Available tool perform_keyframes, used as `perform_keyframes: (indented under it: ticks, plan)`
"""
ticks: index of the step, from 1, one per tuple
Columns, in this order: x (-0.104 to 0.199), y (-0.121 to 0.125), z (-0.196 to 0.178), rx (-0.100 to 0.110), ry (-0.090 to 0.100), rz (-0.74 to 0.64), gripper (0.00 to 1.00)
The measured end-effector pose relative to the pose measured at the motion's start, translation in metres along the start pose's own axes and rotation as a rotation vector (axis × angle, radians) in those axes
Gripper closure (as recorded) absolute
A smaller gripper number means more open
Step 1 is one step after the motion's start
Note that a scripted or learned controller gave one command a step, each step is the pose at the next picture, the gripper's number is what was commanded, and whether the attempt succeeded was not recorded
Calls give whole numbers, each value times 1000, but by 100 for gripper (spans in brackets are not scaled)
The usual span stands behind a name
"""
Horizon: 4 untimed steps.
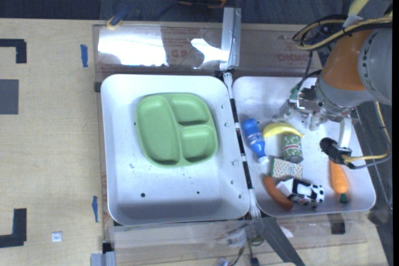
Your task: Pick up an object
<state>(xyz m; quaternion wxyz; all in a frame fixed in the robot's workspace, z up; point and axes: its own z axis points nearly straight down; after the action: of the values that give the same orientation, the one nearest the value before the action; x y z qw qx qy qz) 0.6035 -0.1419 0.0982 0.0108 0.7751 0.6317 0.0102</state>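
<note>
My gripper [309,110] hangs over the back right part of the right bin [262,89], below the arm's orange band. Just to its front left lies a yellow banana [281,129], with a green can [291,147] right in front of that. A blue bottle [253,136] lies along the bin's left wall. Nearer the front are a patterned packet [286,168], a red sausage [275,191] and a black-and-white toy cow [307,192]. An orange carrot [338,179] lies at the right. I see nothing held.
The left bin [118,184] holds a green divided plate [176,128]. A raised divider [238,140] runs between the bins. A clear panel [162,47] stands behind the left bin. Yellow cables [324,28] loop by the arm.
</note>
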Motion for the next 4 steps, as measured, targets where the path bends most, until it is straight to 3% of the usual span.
perform_keyframes:
  ticks: [1,2,3,4]
  plan:
    - [34,-52,9,22,-1,-195,0]
    - [29,-98,8,24,1,-144,0]
    - [29,-96,-2,20,1,-142,100]
    - [29,-96,-2,20,1,-142,0]
